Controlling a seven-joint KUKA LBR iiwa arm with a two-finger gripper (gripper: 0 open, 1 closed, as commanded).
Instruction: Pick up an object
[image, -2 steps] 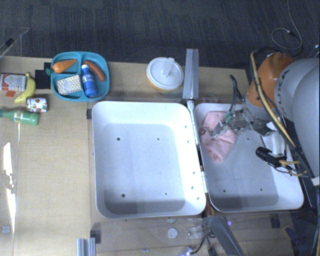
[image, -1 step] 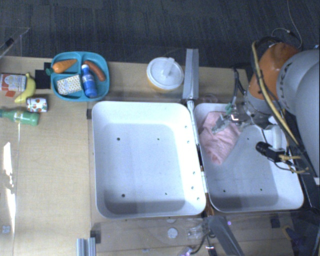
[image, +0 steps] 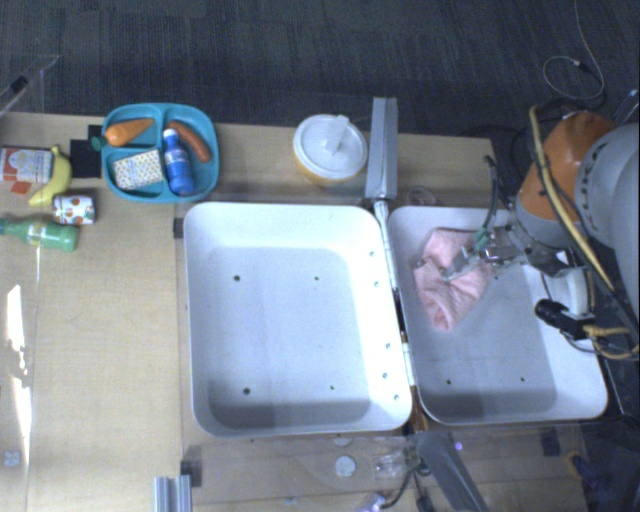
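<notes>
The gripper (image: 474, 252) sits at the upper right of the frame, low over the right bin (image: 560, 400), its dark fingers reaching leftward from the grey arm (image: 610, 200) with the orange band (image: 560, 160); the fingertips are down in the upper right part of a pink cloth (image: 445, 285), and the folds of fabric appear pinched between them, so the claw looks clamped on the cloth. The pink cloth lies crumpled in the upper left part of the right bin, near that bin's left wall, trailing down toward the middle of the bin floor. Yellow and black cables loop along the arm at the right edge of the frame. Left of centre, the left bin (image: 200, 330) lies just beside the right one, a narrow grey divider (image: 381, 150) rising from the seam between them toward the top of the frame. Just left of the divider, above the left bin, stands a white lidded cup (image: 330, 147). Farther toward the upper left rests a blue compartment tray (image: 205, 135) holding toy food, and at the far left edge lie a toy banana (image: 52, 178), a small can (image: 74, 209) and a green bottle (image: 40, 234) on the wooden bench (image: 90, 380).
</notes>
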